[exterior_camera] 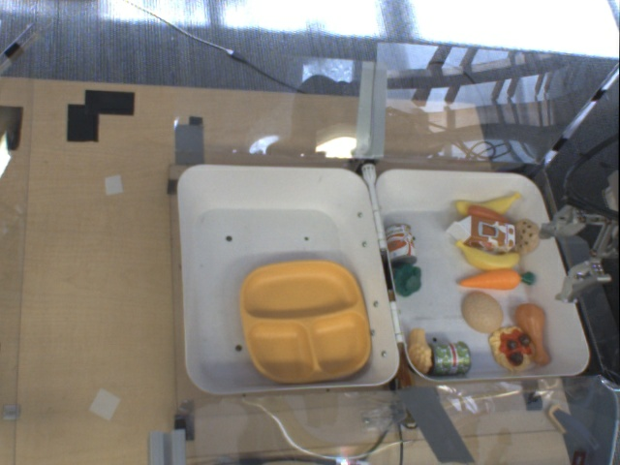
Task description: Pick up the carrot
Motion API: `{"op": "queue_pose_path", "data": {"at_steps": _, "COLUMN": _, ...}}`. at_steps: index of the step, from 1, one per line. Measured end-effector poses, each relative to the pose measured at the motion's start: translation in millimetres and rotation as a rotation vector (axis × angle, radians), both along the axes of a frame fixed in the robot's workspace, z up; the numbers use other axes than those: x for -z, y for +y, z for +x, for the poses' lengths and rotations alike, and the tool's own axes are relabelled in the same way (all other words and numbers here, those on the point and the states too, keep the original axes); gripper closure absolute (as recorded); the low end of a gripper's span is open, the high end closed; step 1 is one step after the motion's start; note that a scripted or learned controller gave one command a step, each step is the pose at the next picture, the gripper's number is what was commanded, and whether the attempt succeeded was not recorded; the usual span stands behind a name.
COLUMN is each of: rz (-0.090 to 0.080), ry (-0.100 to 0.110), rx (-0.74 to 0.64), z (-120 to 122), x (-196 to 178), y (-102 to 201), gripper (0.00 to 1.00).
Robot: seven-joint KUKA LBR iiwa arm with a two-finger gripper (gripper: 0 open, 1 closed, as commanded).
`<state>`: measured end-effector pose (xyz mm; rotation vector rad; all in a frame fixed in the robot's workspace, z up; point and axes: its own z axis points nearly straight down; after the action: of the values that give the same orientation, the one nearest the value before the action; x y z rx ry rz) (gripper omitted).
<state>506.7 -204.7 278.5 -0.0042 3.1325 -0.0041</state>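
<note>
Orange carrot (491, 280) lies flat in the right bin (573, 361), stubby, tapered, green stem end pointing right. Tightly boxed in: banana (481, 257) and a small carton (489, 231) just above, egg (481, 311) just below. Risk: jaws (581, 252), parked at the bin's right edge, well clear of the carrot, could clip the banana or egg on descent and knock the carrot aside, or close on the narrow tip and slip off. Can't tell how far open they are; nothing seen in them. Yellow tray (305, 320) in left bin is irrelevant.
</note>
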Motion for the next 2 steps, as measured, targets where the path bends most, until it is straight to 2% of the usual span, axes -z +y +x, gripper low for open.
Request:
{"op": "queue_pose_path", "data": {"at_steps": 1, "rz": 0.005, "ry": 0.011, "rx": -0.091, "z": -8, "x": 133, "y": 1, "gripper": 0.0}}
{"op": "queue_pose_path", "data": {"at_steps": 2, "rz": -0.001, "ry": -0.006, "rx": -0.114, "z": 5, "x": 189, "y": 52, "gripper": 0.0}}
